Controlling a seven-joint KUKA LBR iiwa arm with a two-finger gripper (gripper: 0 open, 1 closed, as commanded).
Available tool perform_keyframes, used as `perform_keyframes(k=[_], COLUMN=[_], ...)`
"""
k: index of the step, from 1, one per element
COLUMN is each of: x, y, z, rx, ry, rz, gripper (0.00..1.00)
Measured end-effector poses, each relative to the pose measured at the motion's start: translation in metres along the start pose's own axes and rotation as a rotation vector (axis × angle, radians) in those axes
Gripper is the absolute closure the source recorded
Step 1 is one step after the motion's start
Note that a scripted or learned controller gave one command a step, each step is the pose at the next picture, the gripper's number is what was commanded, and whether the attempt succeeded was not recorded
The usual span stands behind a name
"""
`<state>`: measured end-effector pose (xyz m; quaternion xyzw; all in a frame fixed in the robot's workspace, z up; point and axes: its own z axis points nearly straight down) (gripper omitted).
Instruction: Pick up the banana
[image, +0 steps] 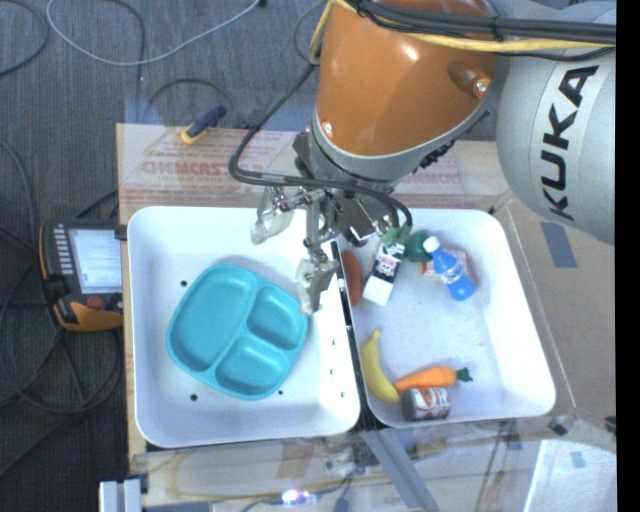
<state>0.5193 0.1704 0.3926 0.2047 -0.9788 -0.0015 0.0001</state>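
The yellow banana (374, 366) lies in the right bin (520, 330), close to its left wall, curving toward the front. My gripper (289, 250) hangs over the left bin (150, 300) near the divider, up and to the left of the banana. Its two pale fingers are spread open, one finger (264, 218) farther back and the other finger (313, 281) over the edge of the blue plate. Nothing is between them.
A blue divided plate (238, 330) fills the middle of the left bin. Beside the banana lie an orange carrot (429, 378) and a small can (427, 403). Farther back are a blue bottle (450, 271), a white-and-black bottle (384, 272) and a reddish item (352, 282).
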Motion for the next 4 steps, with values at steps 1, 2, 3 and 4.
perform_keyframes(k=[1, 2, 3, 4], x=[0.002, 0.029, 0.033, 0.045], y=[0.022, -0.020, -0.019, -0.072], z=[0.175, 0.277, 0.273, 0.211], rx=[-0.001, 0.000, -0.002, 0.002], ry=[0.005, 0.002, 0.022, 0.003], rz=[0.038, 0.248, 0.249, -0.077], gripper=[0.00, 0.00, 1.00, 1.00])
